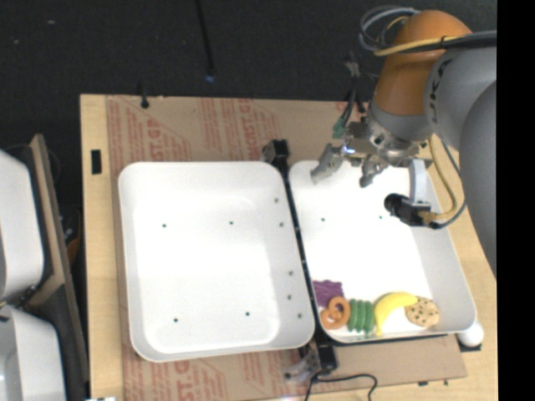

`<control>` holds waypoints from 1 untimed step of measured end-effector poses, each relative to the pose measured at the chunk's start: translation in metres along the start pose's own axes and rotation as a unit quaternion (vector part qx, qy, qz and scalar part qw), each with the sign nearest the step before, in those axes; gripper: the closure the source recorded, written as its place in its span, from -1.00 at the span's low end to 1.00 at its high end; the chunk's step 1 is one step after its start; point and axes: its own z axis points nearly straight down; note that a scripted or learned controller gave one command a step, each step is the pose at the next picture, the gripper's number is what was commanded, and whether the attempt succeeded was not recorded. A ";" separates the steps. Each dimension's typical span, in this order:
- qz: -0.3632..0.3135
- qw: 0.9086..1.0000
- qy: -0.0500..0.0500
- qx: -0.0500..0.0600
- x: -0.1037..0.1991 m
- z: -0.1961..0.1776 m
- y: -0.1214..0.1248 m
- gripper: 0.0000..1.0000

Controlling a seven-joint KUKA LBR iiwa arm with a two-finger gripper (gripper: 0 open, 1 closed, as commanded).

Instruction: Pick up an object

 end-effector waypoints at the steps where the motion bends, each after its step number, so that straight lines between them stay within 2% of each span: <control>1: -0.037 0.999 0.000 0.000 -0.019 0.016 -0.045 -1.00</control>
